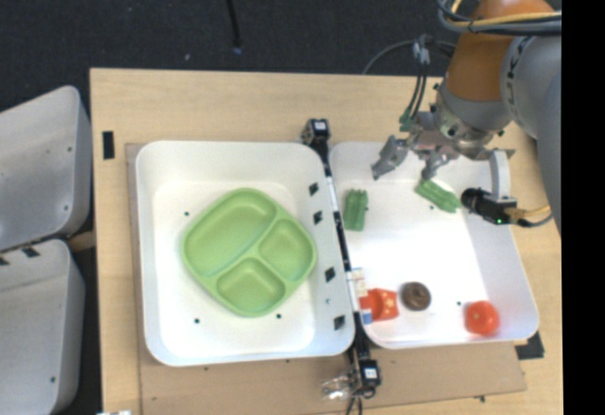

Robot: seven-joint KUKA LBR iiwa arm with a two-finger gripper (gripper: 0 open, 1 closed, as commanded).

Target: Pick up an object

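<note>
My hand (416, 161) hangs spread and released just beside the green block (438, 195) at the right bin's (501, 252) far end. I am approaching; next I must centre over it, descend, close.

A light green divided plate (249, 252) lies in a white bin (151, 215); green block (355, 210), red ball (482, 318).
</note>
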